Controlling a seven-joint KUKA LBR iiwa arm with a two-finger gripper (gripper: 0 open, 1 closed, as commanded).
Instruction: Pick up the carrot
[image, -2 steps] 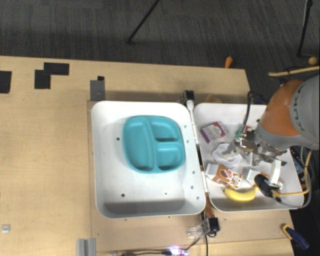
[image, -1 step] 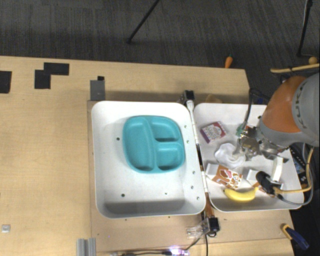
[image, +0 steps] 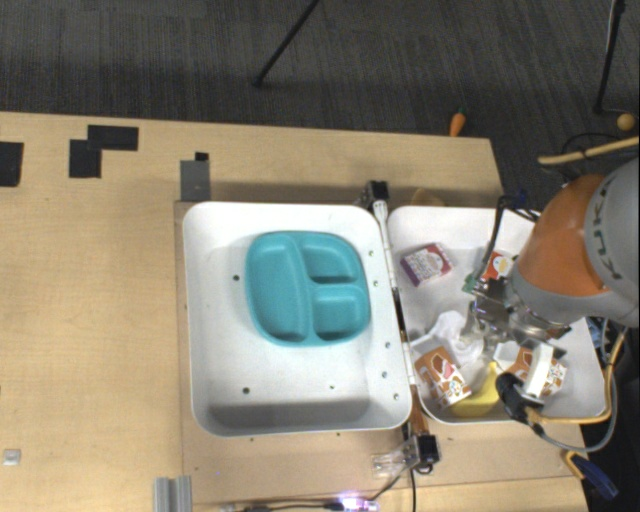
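Note:
My gripper (image: 492, 332) reaches down into the right bin (image: 590, 405), near its middle, among a pile of small items. The grey arm with its orange band (image: 560, 245) covers the bin's right part. A small orange shape (image: 508, 359) shows just below and to the right of the gripper; it may be the carrot, but most of it is hidden and I cannot tell for sure. Whether anything is held cannot be made out.
Around the gripper lie a crumpled clear wrapper (image: 448, 328), a brown packet (image: 443, 374), a yellow item (image: 485, 396), a white-and-orange box (image: 543, 373), a purple packet (image: 425, 263) and an orange-white packet (image: 497, 266). The left bin (image: 210, 330) holds a teal divided tray (image: 307, 286).

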